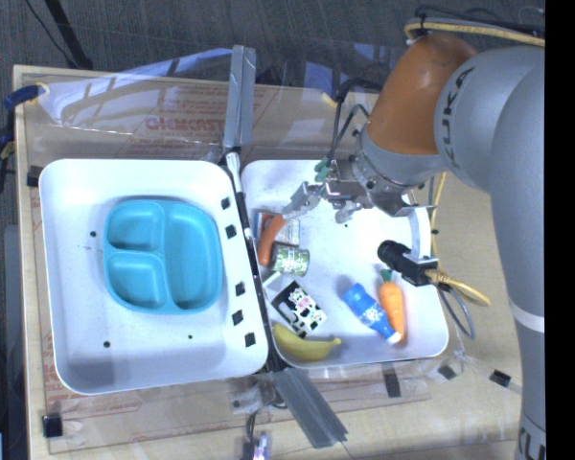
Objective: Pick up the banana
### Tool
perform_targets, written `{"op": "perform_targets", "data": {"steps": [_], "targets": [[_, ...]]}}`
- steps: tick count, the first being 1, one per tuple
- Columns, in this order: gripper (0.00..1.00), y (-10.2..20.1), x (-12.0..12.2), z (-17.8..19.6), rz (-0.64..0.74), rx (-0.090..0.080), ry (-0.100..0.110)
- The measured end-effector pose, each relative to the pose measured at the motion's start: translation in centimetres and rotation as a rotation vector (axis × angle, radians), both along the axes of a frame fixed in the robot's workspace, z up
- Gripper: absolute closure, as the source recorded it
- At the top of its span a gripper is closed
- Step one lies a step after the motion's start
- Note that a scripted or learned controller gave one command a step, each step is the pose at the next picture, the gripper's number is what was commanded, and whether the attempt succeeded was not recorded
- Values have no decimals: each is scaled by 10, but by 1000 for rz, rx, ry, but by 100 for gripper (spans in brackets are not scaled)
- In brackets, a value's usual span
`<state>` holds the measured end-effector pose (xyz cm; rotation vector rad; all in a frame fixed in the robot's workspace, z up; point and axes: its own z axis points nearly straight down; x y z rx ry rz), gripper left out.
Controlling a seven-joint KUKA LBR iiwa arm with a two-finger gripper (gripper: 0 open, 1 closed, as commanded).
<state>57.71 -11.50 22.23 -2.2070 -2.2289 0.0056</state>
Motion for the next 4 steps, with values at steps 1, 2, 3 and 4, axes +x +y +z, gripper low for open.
{"op": "perform_targets", "data": {"steps": [1,2,3,4], "targets": [[0,-44,-70,-36,197,1,-3],[0,-96,-99,-101,244,2,-3],[0,-96,-100,-44,46,-1,-6],[0,-95,-100,-131,-345,0,-3]]}}
